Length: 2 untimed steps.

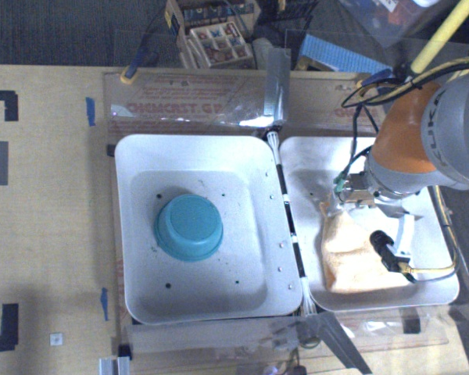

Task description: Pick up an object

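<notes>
A teal bowl [189, 226] sits upside down in the middle of the left bin [129, 209]. In the right bin [306, 166] lies a tan, soft-looking block [350, 262], reaching from the bin's middle to its near wall. My gripper [338, 200] hangs low over the right bin at the far end of the tan block, close to or touching its top edge. The grey wrist and orange band above hide most of it.
A ridge where the two bin rims meet [285, 209] runs between the bins. Clear plastic sheeting [195, 104] lies behind the left bin. Boxes and clutter stand beyond the bench's far edge.
</notes>
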Motion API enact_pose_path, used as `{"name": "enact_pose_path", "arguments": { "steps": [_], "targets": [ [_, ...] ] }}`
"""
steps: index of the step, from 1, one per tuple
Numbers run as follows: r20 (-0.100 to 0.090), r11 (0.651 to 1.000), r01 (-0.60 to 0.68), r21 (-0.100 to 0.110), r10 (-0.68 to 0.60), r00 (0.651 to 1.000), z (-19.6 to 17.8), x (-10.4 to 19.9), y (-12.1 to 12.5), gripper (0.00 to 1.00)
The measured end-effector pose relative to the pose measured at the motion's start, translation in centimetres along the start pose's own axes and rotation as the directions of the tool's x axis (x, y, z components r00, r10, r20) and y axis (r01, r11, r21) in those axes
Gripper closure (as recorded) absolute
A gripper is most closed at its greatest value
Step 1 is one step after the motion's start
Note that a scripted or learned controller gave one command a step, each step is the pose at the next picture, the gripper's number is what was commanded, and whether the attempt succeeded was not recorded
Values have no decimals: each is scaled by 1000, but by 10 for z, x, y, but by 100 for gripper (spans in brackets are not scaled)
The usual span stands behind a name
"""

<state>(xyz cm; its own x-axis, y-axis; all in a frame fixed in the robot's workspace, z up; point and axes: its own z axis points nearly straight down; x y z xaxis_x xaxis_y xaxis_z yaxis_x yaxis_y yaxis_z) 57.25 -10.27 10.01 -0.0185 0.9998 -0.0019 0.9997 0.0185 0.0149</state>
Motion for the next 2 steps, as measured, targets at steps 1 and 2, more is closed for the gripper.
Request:
{"name": "enact_pose_path", "arguments": {
  "steps": [1,2],
  "targets": [
    [-3,988,152,13,-152,988,-136,43,24,100],
    [-3,988,152,13,-152,988,-136,43,24,0]
  ]
}}
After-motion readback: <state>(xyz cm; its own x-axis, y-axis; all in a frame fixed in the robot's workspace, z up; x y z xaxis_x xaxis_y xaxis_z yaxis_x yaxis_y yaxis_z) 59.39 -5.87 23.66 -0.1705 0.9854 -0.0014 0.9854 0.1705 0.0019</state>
